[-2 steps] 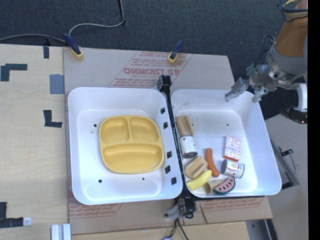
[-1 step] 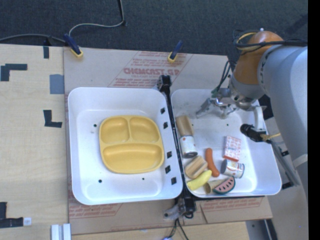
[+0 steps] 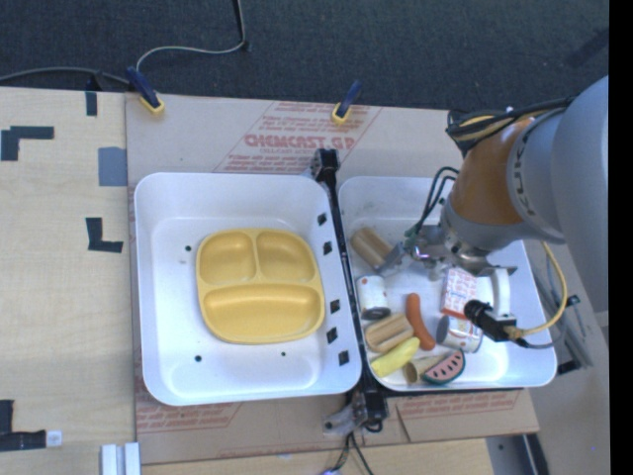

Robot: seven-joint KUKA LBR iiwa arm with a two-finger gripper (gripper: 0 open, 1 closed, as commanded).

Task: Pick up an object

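My gripper (image 3: 413, 250) hangs low over the middle of the right bin (image 3: 524, 364), below the arm's orange band. Just to its left lies a brown cylinder (image 3: 370, 245), close to the gripper's tip; contact cannot be made out. In front of the gripper lie a white can (image 3: 372, 292), an orange sausage (image 3: 419, 321), a tan bun (image 3: 386, 331), a yellow banana (image 3: 396, 356), a watermelon slice (image 3: 443, 367), a small tin (image 3: 459, 333) and a red-and-white packet (image 3: 459, 289). Nothing is visibly held.
The left bin (image 3: 163, 364) holds a yellow divided plate (image 3: 261, 285). A black divider (image 3: 336, 265) with clips runs between the bins. Cables (image 3: 539, 330) loop off the arm over the right bin's right side. Yellow clamps (image 3: 147, 97) sit at the cardboard's far edge.
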